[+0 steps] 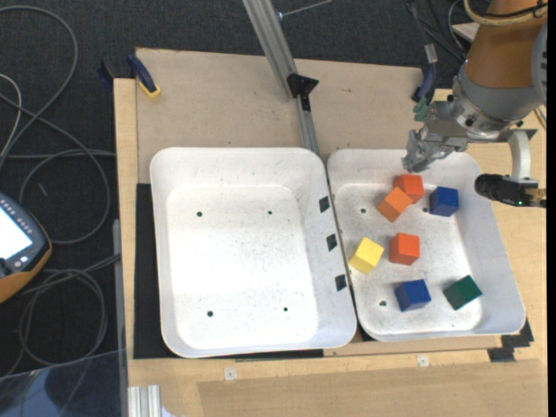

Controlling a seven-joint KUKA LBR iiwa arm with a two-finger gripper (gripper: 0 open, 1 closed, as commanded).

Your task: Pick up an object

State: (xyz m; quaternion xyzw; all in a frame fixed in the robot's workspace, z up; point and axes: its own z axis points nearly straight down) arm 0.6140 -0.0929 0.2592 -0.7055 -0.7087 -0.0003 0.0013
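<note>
A wooden bench [217, 85] stands on dark carpet [69, 24]. Black cables [39, 159] loop over the carpet left of the bench; a metal pole [274, 46] slants across its far edge.

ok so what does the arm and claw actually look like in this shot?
The arm has an orange-brown rounded housing above a grey wrist section. Thin dark cables loop near its top. The claw is small, grey metal, with dark fingers tapering downward.
</note>
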